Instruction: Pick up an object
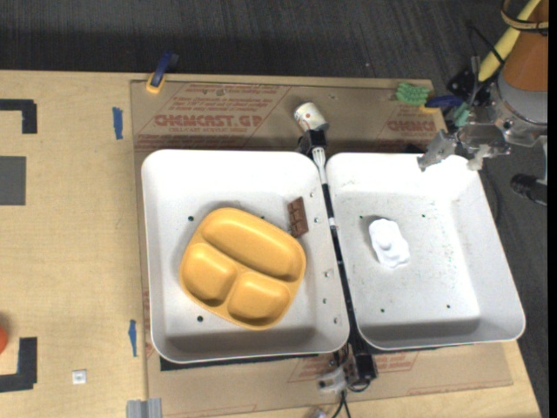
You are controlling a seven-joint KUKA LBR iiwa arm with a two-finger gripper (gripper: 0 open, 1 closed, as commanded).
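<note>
While the gripper (450,149) is hovering at the far right corner region of the right bin (496,259), the camera view is showing it carrying nothing; whether it is open or closed cannot be told from this slant.

Item, nearest candidate: a small white lump (388,241), lying near the middle of the right bin, slightly toward its left wall. It is sitting toward the near-left of the gripper, well apart from it. Its long axis is running roughly far-to-near. Surface is looking soft and crumpled, pale against the pale bin floor.

Item, left bin (165,233): a yellow divided tray (242,266), large, lying diagonally across the floor; a small brown block (298,217) is resting just beside its far right edge. Both are looking farther from the gripper than the lump.
</note>
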